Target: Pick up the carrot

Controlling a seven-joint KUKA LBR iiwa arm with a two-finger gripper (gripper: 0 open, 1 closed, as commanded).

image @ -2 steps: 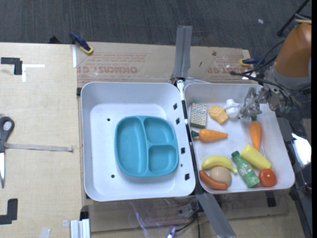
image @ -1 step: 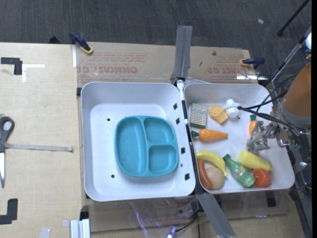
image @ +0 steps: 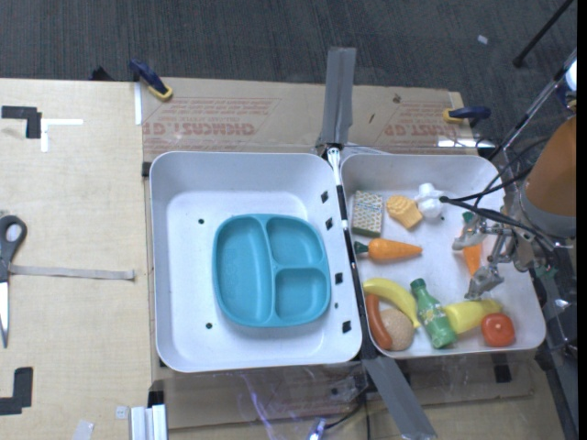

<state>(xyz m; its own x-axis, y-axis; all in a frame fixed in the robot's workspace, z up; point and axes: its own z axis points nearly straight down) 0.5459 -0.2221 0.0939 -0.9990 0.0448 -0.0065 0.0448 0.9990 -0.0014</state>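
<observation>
Over the right bin [image: 367,168], grasp not begun.
Carrot [image: 393,250] lies untouched; hand [image: 483,262] hovers well apart, its state unclear.

red printed lettering on the cardboard sheet [image: 275,117] behind the bins, upside down, not legible

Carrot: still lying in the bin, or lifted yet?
Lying in the right bin. The carrot rests flat on the floor beside the banana, green end toward the divider, with the gripper apart to its right.
</observation>
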